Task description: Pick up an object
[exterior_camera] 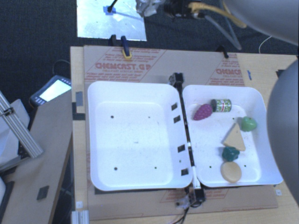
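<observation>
- From my seat, the gripper (pixel 150 1) sits at the top edge of the camera view, well above and behind both bins, over a shiny metal sheet (pixel 111 13) beyond the desk.
- Its state I cannot tell; the metal parts there are too blurred and cropped to read.
- Nothing appears beneath it or in it as far as I can see, so I judge that no object has been picked yet.
- The right bin (pixel 261 101) holds everything on offer: a magenta berry-like piece (pixel 202 111) next to a small green-labelled can (pixel 221 105) lying on its side near the back.
- A green ball-like fruit (pixel 248 123) sits toward the right wall, with a tan wedge (pixel 235 138) just beside it.
- A dark teal lump (pixel 230 153) touches the wedge's lower corner, and a round tan disc (pixel 231 171) lies right in front of that.
- The left bin (pixel 135 139) carries only its white floor with a few dark marks.
- What I reckon is left: bring the arm over the right bin, descend on one piece, close, and lift. The whole task lies ahead.
</observation>
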`<state>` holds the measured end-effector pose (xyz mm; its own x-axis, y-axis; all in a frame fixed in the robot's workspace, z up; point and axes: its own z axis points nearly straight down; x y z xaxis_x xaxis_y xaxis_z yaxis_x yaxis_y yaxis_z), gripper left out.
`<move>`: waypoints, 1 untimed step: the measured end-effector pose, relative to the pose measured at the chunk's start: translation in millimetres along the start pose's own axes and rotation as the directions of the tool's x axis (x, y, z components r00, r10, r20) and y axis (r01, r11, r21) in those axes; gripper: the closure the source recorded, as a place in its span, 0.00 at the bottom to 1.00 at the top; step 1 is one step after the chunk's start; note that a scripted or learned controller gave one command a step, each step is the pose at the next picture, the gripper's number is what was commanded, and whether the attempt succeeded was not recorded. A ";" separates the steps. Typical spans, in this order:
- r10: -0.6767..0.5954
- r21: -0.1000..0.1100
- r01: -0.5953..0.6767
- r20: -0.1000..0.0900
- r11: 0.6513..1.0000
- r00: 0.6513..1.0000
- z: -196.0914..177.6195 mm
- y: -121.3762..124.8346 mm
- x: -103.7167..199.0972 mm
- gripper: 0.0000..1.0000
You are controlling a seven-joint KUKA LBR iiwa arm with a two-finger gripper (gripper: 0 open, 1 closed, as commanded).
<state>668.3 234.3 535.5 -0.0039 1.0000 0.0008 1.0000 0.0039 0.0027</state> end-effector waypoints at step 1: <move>0.000 0.001 0.000 0.000 1.000 1.000 0.3 0.0 0.0 0.00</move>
<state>668.2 234.2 535.3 -0.0041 1.0000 0.0006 1.0000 0.0041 0.0020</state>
